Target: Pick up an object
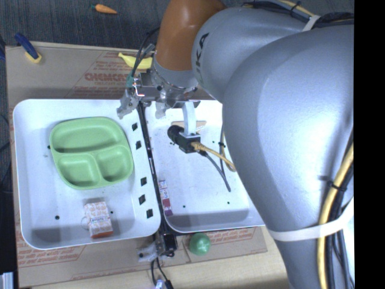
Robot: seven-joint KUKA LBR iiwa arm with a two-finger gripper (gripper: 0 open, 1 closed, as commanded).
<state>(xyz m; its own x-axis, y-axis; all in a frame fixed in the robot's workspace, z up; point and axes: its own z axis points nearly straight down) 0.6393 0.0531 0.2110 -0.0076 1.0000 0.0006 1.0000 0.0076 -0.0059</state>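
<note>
Green tray [90, 152] lies in the far half of the left bin [30, 179]. Its long axis runs left to right, with one large compartment on the far side and two small ones near. Packet [97, 218], with red and white print too small to read, lies near of the tray, long axis near to far. Gripper [142, 108] hangs over the divide between left and right bin [192, 191] at their far end, fingers spread wide and holding nothing. Cardboard [72, 71] beneath bears reddish lettering, not legible. Arm [271, 101] shows dark letters, in part "KA".
</note>
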